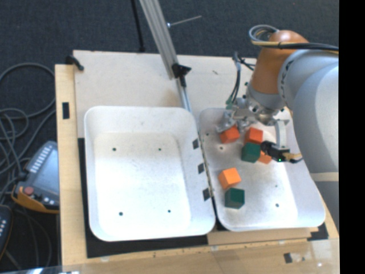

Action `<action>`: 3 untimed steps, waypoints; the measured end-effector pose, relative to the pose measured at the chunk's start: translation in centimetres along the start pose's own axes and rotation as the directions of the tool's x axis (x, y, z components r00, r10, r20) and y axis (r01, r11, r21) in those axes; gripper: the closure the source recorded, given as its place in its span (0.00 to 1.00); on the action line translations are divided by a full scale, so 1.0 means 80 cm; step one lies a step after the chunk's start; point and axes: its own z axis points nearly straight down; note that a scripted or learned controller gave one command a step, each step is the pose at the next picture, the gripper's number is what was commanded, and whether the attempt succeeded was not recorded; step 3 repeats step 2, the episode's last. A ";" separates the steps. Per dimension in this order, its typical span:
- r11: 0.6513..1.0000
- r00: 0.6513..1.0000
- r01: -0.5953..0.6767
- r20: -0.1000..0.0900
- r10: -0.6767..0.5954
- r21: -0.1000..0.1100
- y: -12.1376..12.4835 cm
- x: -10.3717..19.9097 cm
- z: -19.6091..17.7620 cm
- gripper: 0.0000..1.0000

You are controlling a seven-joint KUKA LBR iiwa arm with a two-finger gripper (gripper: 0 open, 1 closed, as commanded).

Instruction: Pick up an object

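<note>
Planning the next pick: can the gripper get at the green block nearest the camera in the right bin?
Probably yes. That green block sits apart from the orange block beside it, with nothing over it; the gripper is further back in the same bin.

The arm (308, 96) is being extended in from the right, its grey body being seen large at the frame's edge. The orange band (268, 67) is being shown above the wrist, which is being pointed downward. The pincer (242, 119) is being held low, toward the left.
</note>
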 end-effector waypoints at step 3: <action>1.000 1.000 -0.009 -0.002 0.009 -0.002 -0.017 -0.041 -0.119 1.00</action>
